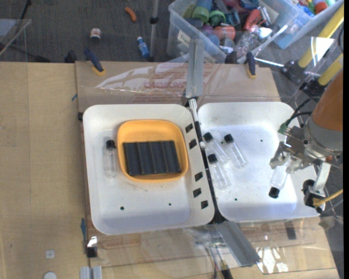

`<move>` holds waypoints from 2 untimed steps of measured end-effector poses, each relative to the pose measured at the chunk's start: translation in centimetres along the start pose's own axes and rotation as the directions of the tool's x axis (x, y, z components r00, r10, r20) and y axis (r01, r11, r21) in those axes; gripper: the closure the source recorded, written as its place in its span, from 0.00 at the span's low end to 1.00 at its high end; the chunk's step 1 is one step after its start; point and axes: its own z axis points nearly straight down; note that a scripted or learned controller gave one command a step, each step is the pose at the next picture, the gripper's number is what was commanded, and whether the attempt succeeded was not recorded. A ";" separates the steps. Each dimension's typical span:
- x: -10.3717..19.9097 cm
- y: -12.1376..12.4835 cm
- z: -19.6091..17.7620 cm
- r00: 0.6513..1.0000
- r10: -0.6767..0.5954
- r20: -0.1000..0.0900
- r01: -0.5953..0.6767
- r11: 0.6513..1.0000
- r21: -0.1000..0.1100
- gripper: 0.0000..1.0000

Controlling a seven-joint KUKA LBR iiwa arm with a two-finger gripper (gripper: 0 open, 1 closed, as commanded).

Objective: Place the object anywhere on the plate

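Two white bins sit side by side on a light wooden desk (38, 163). The floor (65, 27) behind the desk is dark grey carpet. A small bottle with a blue cap (142, 47), an orange tool (130, 13) and other small bits lie on it. A clear plastic tub (229, 27) full of bright toys stands at the top, behind the desk. A sheet of see-through plastic (147, 79) lies on the desk behind the bins.

The left bin (103, 215) has an orange plate (152, 131) in it. The plate holds a dark grey ridged block (152, 157). One clear tube with a black cap (110, 157) lies just beside the plate, on its left, on the bin floor.

The right bin (256, 207) has three clear tubes with black caps (223, 155) lying close to its left wall. They are near each other and tilted different ways.

The grey arm (327, 125) reaches in from the right. Its hand (281, 177) is over the right side of the right bin. A clear tube (277, 182) hangs down at the hand, with its black cap at the bottom, and it looks pinched between the fingers. This tube is well apart from the plate, in the other bin.
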 end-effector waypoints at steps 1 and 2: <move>3.5 5.5 -7.0 0.998 -0.062 -0.001 0.062 0.998 -0.003 1.00; 4.0 12.4 -2.4 0.990 -0.142 0.000 0.142 0.990 -0.003 1.00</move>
